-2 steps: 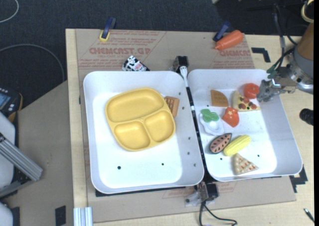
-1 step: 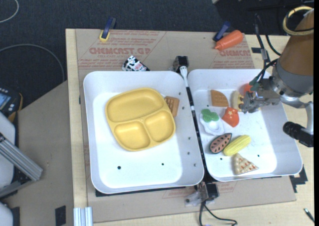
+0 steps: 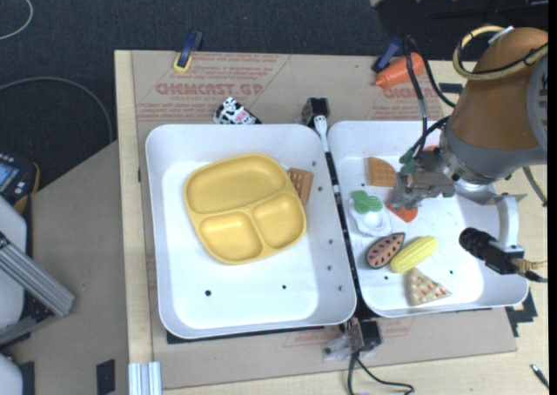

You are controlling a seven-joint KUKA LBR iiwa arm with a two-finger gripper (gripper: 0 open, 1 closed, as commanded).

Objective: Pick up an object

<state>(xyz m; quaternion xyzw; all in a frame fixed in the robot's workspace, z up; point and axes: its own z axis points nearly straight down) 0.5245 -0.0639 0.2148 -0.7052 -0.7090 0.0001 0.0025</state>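
Camera view, looking down: the left bin holds a yellow divided plate with a waffle piece at its 3 o'clock. The right bin carries a corn cob, pizza slice, green-and-white toy and toast. The gripper hangs low over something orange-red; whether the jaws are apart or together, I cannot tell. Brown tabletop, dark carpet beyond.

Even, bright overhead light washes the white bins nearly featureless; shadows under the yellow plate are soft. The dark floor stays dim; small details look slightly soft.
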